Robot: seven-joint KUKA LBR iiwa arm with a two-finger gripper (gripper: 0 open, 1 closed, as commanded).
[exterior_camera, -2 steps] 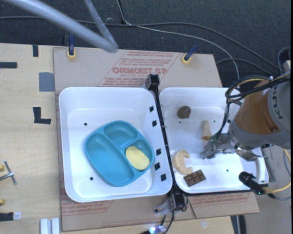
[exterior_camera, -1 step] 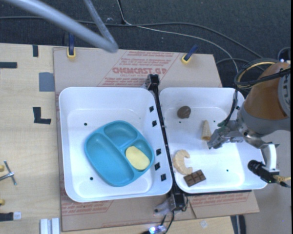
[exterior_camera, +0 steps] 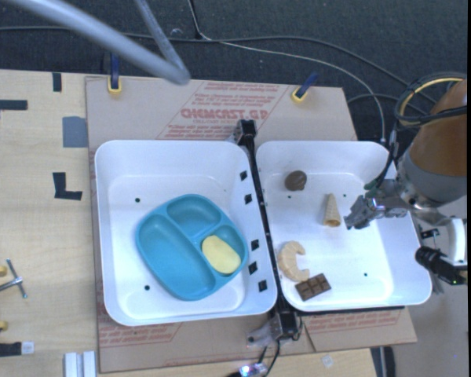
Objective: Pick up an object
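Arm enters from the right edge of the camera view, grey body with the orange band point(exterior_camera: 449, 144) high at the right, wrist bent down and leftward over the right bin point(exterior_camera: 392, 285). Pincer point(exterior_camera: 356, 214) sits low over the right half of that bin, dark fingers pointing left toward the cone. Nothing visible between the fingers; how wide they stand cannot be told from this angle, since the tips merge into one dark shape.

Nearest candidate for the pick: small cone point(exterior_camera: 331, 209), tan, ice-cream-cone shape, lying on the bin floor with its narrow end up-frame and its wider end down-frame. It lies just left of the pincer tips, apart from them or barely so; contact cannot be judged.

Right bin, other contents:
- round brown ball point(exterior_camera: 296, 181), upper left of the bin floor, up-frame and left of the cone, apart from it.
- pale curved pastry point(exterior_camera: 292, 260), croissant-like, lower left area.
- dark brown chocolate bar point(exterior_camera: 312, 287), segmented, just below and right of the pastry, near or touching it.

Left bin point(exterior_camera: 114, 159):
- blue divided plate point(exterior_camera: 187, 246), tilted diagonally in the frame, taking up most of the bin floor.
- yellow rounded item point(exterior_camera: 220, 254) resting in the plate's lower right compartment.

Both bins sit side by side on a brown cardboard sheet point(exterior_camera: 228, 112) with red print, which lies on the wooden surface point(exterior_camera: 31, 210). Black clips run along the seam between the bins.
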